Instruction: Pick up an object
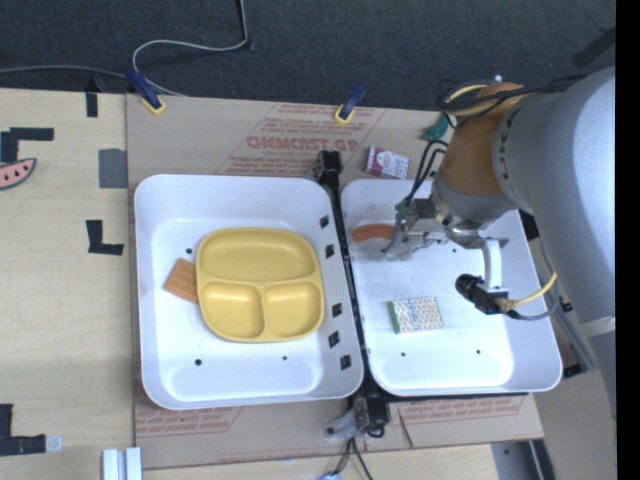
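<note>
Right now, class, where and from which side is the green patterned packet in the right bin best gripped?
Probably from straight above, pinching the packet across its shorter span, at its two long edges. It lies flat in the right bin, clear of its walls, so no side offers a graspable face.

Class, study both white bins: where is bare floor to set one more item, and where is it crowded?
Left bin: the front strip between the yellow plate and the near wall is bare. Right bin: bare floor in front of the patterned packet. Crowded: the right bin's far corner by the divider, where the tool hangs by an orange piece.
</note>
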Robot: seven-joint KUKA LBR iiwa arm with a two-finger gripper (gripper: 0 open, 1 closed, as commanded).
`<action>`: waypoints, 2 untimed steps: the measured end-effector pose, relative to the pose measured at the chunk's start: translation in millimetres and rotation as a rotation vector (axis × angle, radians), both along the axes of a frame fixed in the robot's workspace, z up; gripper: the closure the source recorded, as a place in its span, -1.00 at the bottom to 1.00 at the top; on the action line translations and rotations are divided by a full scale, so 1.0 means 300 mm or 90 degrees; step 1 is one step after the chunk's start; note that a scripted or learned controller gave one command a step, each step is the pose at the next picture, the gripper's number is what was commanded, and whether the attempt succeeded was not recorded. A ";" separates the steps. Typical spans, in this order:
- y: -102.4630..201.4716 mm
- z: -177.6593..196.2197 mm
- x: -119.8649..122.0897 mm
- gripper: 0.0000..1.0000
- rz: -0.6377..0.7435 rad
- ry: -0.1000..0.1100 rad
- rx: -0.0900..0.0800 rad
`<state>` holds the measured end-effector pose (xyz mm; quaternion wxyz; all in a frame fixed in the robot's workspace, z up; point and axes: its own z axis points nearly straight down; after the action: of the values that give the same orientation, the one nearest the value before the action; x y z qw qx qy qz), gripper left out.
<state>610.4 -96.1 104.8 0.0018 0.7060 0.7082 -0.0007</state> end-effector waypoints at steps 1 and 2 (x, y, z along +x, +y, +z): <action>0.000 0.000 0.000 -1.00 0.000 0.000 0.000; 0.004 -0.062 -0.071 -1.00 -0.001 -0.002 0.001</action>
<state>589.0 -94.9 86.3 0.0021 0.7066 0.7076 0.0008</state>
